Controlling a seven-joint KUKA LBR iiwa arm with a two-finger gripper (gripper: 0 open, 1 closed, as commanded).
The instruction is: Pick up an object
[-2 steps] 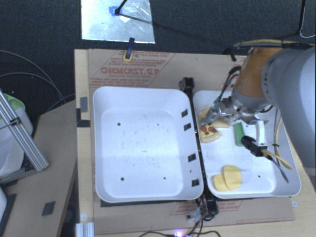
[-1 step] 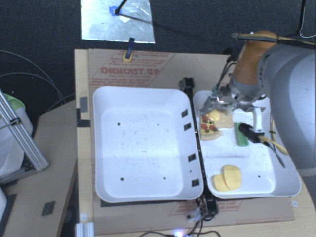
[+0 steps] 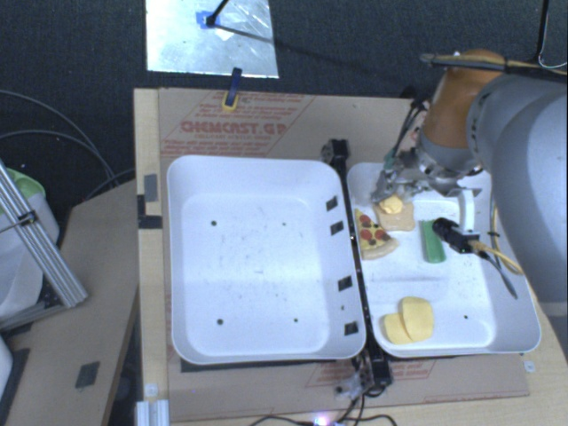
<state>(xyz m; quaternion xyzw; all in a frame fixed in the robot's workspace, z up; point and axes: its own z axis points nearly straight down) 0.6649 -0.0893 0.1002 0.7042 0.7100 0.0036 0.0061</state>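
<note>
Yellow lump [image 3: 390,205]: far part of the right bin [image 3: 510,327], on a tan slab [image 3: 399,218], just under the gripper [image 3: 388,187].
Handling: probably light, smooth toy food; take it across its short sides.
Gripper: state of the claw cannot be told.
Nearby: pizza [image 3: 373,236], green stick [image 3: 432,241].

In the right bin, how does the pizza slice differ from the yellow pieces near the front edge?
The pizza slice is tan with red and dark toppings; the yellow pieces are plain yellow. The pizza slice is a wedge; the yellow pieces are rounded and overlap each other. The pizza slice lies by the bin's left wall, close to the gripper; the yellow pieces lie nearer the front, away from it. Both lie flat in the right bin.
</note>
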